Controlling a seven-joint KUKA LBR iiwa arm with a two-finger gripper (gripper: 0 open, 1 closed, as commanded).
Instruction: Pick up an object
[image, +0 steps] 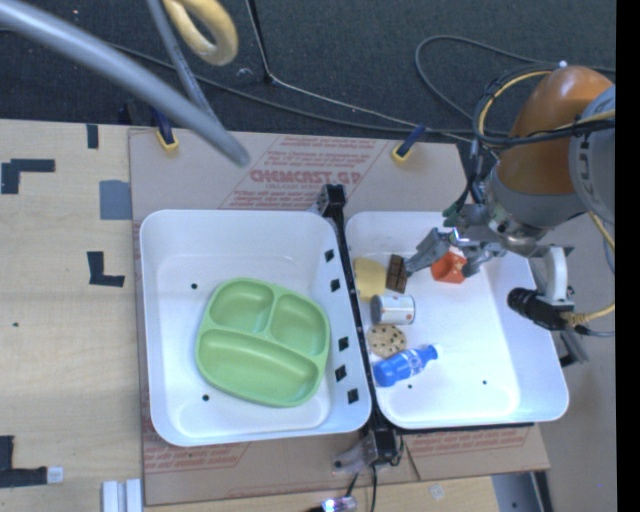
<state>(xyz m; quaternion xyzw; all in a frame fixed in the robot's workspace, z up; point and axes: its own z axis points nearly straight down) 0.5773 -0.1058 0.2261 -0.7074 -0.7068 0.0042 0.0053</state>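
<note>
Orange, the small block (449, 267) sits in the right bin (520, 390), upper middle right of your frame, with the gripper (447, 252) right over it; you cannot tell its state. Left of it lie a yellow block (369, 275), a can (393, 308), a cookie (385, 340) and a blue bottle (404, 364). The green plate (263, 342) fills the left bin (165, 300).

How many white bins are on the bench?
2. The left white bin holds a green divided plate. The right white bin holds a blue bottle and other small items, with the gripper above it.
</note>
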